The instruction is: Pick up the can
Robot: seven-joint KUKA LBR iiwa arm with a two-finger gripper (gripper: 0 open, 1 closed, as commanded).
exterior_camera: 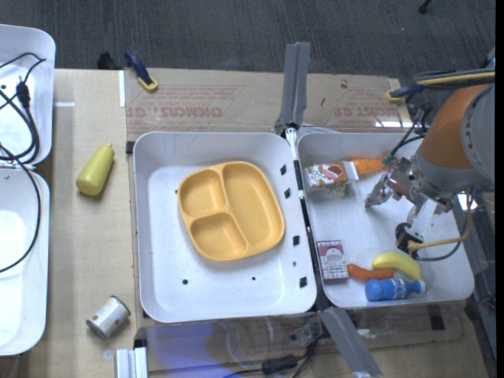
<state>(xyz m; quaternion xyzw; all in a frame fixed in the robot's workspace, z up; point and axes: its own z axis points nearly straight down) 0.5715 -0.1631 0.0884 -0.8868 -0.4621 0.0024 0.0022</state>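
Note:
A red-and-white labelled can (325,176) lies on its side at the back left of the right bin (358,225). My gripper (381,192) hangs low over the same bin, a short way to the can's right and apart from it, with nothing visibly in it. An orange carrot (367,164) lies just behind the gripper, next to the can. A second, silver can (108,316) lies on the bench outside the bins at the front left.
The left bin (157,235) bears a yellow divided plate (230,209). In the right bin's front are a red box (331,260), a banana (398,264), a blue bottle (394,289) and a small orange item (368,272). A yellow mustard bottle (95,170) lies on the bench.

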